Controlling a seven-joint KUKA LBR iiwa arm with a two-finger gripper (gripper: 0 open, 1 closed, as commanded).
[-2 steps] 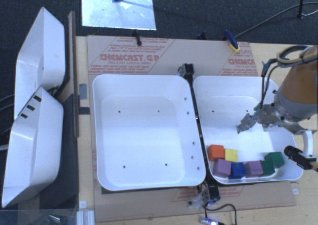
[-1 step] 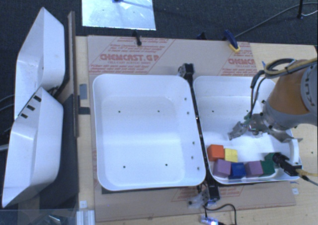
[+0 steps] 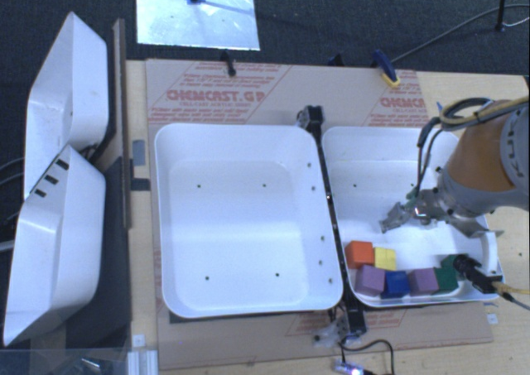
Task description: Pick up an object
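Note:
Several small blocks lie along the near edge of the right bin (image 3: 364,158): an orange block (image 3: 359,253), a yellow block (image 3: 385,259), a purple block (image 3: 370,279), a blue block (image 3: 396,284), a second purple block (image 3: 424,281) and a green block (image 3: 450,274). My gripper (image 3: 429,216) hangs over the right half of this bin, just behind the row of blocks. The arm's orange band (image 3: 484,162) and grey wrist cover it from above. I see no block lifted off the bin floor.
The left bin (image 3: 240,224) sits beside the right one, and a black divider (image 3: 331,216) runs between them. Two spare white bins (image 3: 62,191) lean at the far left. A metal sheet (image 3: 197,1) lies at the back.

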